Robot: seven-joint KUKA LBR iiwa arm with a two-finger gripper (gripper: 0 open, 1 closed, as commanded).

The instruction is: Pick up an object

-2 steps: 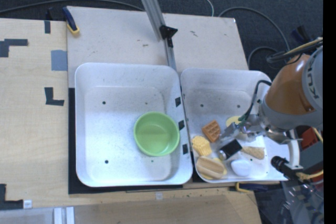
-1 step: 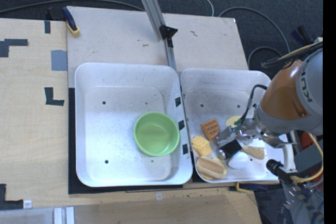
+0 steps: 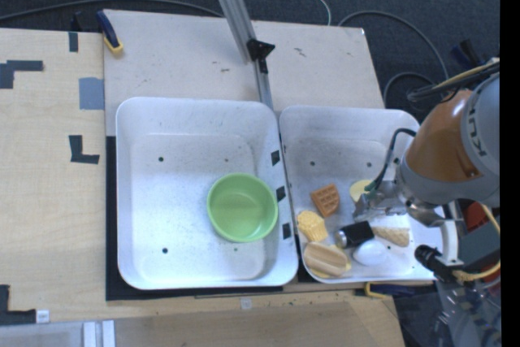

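**Arm low over right bin, gripper among the food toys**

Grey arm with orange band (image 3: 443,144) reaches in from the right and sits low over the shallow white right-hand bin (image 3: 325,134). Two-finger gripper (image 3: 375,206) is down near the bin floor, dark and mostly hidden under the wrist; cannot tell how it is set or whether anything is in it.

Things relative to the gripper:
- pale yellow round piece (image 3: 360,190) just to its left, touching or nearly, partly hidden by it
- orange waffle-like square (image 3: 325,199) further left, clear of it
- yellow bumpy corn-like chunk (image 3: 311,226) lower left
- black cylinder with a silver end (image 3: 354,235) directly below, near
- white rounded object (image 3: 370,253) below the black cylinder
- tan bread-like wedge (image 3: 392,236) just below right, close to the gripper
- tan hot-dog bun toy (image 3: 327,259) at lower left, by the bin's front wall

Well to the left, the second shallow white bin (image 3: 142,126) holds 1 light green plastic bowl (image 3: 242,207), upright, toward its right front part.

A slanted metal pole (image 3: 234,0) rises behind the bins. Blue-and-yellow clamp (image 3: 110,32) at the far-left board corner.
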